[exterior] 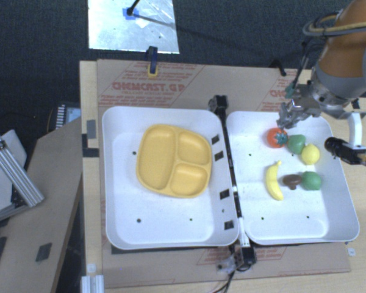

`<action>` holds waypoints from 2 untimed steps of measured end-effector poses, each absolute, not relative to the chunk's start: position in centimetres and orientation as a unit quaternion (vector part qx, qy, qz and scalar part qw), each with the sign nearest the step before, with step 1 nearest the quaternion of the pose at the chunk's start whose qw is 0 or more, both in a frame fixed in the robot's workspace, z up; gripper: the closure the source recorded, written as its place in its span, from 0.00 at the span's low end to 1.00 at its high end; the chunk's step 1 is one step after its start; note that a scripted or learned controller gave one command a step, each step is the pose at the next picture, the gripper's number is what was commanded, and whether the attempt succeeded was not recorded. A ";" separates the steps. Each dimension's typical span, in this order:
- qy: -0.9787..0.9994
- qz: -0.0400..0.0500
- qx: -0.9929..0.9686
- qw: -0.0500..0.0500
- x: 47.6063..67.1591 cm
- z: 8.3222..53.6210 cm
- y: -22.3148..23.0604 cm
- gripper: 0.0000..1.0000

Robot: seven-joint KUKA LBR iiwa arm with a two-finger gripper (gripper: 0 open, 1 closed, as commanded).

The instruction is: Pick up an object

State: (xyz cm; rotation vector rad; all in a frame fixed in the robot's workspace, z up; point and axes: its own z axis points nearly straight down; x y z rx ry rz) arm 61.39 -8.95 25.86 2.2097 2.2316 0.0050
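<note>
Two white bins sit side by side on the bench (pixel 88 96).
The gripper (pixel 288 122) hangs just above the tomato (pixel 274 138) in the right bin (pixel 293 224); a yellow plate (pixel 172 161) fills the left.

arm (pixel 348 38) cut off by the frame's upper right edge, gripper (pixel 288 122) too small and blurred — finger state not readable, brown object (pixel 291 180) beside the banana (pixel 274 182) — too small to identify
</note>
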 end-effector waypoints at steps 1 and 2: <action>0.711 0.001 0.703 0.000 61.7 24.5 -3.2 1.00; 0.711 0.001 0.704 0.000 61.3 23.2 1.7 1.00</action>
